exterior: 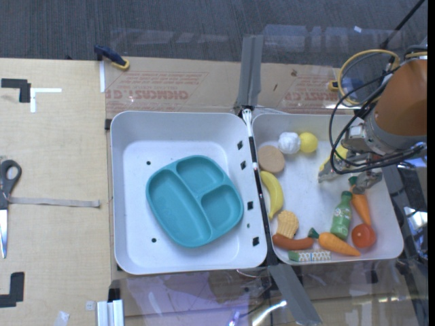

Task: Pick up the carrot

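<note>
Looking at your pincer [348, 175], you cannot tell its state or whether it touches anything; a carrot [361, 207] lies just below it.

Two white bins [122, 202] [380, 250]; one teal tray [195, 200]; two carrots [338, 244] [361, 208]; one banana [273, 192]; one tomato [363, 236]
</note>
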Motion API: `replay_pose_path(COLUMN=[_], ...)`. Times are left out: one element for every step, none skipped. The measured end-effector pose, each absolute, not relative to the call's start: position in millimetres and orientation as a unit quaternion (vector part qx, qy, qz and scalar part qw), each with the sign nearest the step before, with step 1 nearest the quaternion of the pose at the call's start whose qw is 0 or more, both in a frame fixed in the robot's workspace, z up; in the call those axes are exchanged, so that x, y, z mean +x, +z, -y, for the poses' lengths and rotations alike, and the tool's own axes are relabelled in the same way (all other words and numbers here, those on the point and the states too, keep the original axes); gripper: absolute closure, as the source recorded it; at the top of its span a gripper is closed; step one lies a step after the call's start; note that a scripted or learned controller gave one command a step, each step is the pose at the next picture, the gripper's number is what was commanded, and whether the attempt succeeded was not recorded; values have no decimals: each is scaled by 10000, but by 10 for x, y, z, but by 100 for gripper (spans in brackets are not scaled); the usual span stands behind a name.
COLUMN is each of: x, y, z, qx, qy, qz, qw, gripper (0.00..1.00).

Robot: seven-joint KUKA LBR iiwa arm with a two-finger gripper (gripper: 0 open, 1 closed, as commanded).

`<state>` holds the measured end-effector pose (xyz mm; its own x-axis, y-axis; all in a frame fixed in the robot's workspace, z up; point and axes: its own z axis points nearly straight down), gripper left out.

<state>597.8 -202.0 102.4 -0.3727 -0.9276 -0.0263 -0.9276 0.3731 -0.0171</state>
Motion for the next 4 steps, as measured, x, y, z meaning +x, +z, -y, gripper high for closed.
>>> replay_pose_path(x=[5799,5818,5818,5782], y=[1050,1165,1165,947], z=[2111,2136,2134,2112], qx=[-6354,-6339,-6338,-7053], qy=[-69,-110,-108,11], qz=[-7721,-7732,-7733,-7088], qw=[129,137,138,75], gripper=[0,100,0,0])
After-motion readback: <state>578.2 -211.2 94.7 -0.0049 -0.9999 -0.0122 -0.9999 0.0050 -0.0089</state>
